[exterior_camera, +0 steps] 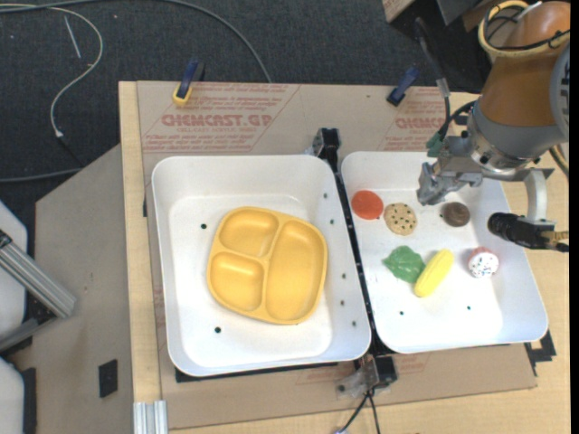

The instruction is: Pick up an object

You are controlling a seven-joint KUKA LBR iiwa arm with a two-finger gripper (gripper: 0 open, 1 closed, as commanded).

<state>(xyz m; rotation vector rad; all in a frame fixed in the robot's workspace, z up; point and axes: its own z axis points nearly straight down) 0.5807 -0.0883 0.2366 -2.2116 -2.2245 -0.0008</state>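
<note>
The gripper (441,188) hangs over the right bin (516,324). I cannot tell if it is open. The brown ball (455,213) sits at about four o'clock from it, just beside it; the cookie (399,218) at seven o'clock. It should center over one toy, then drop straight down.

The bench (271,107) is viewed from above at a slant, from well back; both bins (181,242) are taken in whole, left of and below the gripper (437,186).
</note>
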